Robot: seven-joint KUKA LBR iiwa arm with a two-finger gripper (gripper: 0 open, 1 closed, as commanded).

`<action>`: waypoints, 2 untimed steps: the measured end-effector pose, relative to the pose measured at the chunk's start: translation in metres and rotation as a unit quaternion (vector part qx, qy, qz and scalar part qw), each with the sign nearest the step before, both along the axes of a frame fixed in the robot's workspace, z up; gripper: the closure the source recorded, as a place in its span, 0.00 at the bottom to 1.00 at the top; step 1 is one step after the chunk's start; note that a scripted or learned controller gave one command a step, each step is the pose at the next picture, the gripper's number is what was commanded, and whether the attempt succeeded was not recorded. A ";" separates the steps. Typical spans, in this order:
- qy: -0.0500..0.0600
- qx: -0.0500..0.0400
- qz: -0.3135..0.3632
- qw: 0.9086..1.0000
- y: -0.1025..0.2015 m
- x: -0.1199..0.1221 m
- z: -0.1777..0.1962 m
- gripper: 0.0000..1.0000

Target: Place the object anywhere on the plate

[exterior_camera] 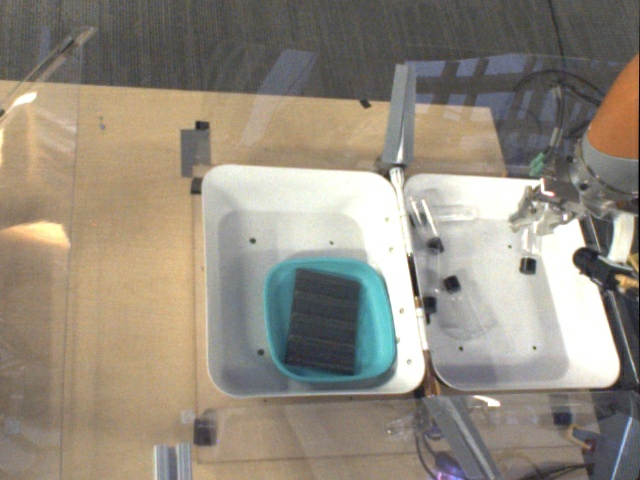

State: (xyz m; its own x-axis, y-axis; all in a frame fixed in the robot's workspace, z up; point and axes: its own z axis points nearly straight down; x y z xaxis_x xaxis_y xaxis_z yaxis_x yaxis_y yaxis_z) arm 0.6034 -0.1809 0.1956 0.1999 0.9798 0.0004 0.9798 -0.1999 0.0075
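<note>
A dark grey ribbed rectangular block lies flat on the teal plate. The plate rests in the front half of the left white bin. My gripper hangs over the right bin, near its back right corner, far from the plate. The arm with its orange band comes in from the upper right. I see nothing carried under the gripper.
Small dark bits and a pale translucent piece lie near the right bin's left wall. A grey post rises behind the seam between the bins. Cables hang near the arm.
</note>
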 end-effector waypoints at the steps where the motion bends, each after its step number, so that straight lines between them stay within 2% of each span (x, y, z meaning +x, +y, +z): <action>1: 0.002 0.000 0.057 0.998 0.064 -0.041 -0.017 1.00; 2: 0.000 0.000 0.115 0.993 0.121 -0.013 0.011 1.00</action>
State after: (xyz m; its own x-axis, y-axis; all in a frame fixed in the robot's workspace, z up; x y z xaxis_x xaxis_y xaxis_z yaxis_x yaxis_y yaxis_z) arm 0.5901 -0.0596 0.2066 -0.0300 0.9995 -0.0002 0.9995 0.0300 0.0067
